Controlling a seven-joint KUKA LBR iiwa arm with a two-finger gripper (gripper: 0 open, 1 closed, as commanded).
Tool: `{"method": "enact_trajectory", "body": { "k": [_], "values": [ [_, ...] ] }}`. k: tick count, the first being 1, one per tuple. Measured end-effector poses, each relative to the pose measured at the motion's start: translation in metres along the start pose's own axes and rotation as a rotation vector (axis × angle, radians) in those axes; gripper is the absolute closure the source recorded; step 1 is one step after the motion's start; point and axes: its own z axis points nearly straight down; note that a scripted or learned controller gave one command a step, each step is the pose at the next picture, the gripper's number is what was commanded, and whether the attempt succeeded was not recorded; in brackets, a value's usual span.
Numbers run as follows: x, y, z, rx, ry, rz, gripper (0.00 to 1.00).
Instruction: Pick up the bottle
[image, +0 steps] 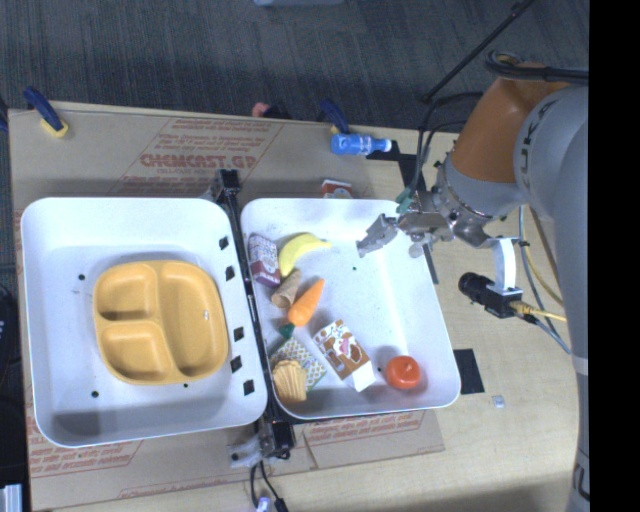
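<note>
Gripper (380, 236) over the right bin's (440, 345) upper part — whether it is open or closed cannot be told, and nothing shows in it. Bottle (358, 145) lies on the bench beyond it, outside the bin — pickup not yet begun, by appearance.

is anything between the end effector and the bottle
Nothing visible. The end effector hangs over the right bin's top right corner. The blue bottle lies outside that bin, on the cardboard beyond its far rim, with only the rim between them.
</note>
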Motion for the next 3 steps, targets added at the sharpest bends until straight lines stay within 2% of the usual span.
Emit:
{"method": "enact_trajectory", "body": {
  "k": [1, 2, 3],
  "values": [
    [0.083, 0.058, -0.066, -0.002, 0.001, 0.063, 0.0],
    [0.083, 0.058, -0.076, 0.001, 0.0, 0.057, 1.0],
    [0.098, -0.023, -0.049, 0.002, 0.0, 0.151, 1.0]
  ]
}}
